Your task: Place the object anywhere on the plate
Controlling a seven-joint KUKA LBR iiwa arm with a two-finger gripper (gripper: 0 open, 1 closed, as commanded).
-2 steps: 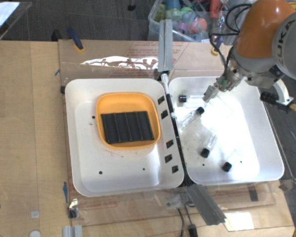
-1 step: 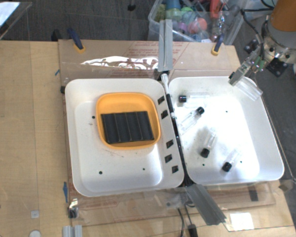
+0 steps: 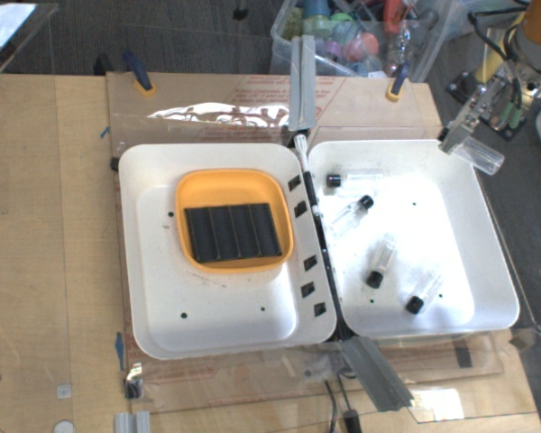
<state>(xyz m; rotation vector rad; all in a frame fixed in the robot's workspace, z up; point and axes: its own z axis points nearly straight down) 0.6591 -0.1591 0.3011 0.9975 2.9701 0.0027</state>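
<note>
two white bins [image 3: 153, 332] on wooden bench [image 3: 36, 242].

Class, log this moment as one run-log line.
gripper: holding clear vial above right bin | orange plate: left bin, black ridged insert | stage: carrying

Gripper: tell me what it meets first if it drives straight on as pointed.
Likely the clear vial at the tip of the gripper, then the back corner of the right bin; depth is unclear.

Light wooden bench [image 3: 45, 242], two shallow white bins side by side, left bin [image 3: 153, 327], right bin [image 3: 487, 269]
</note>
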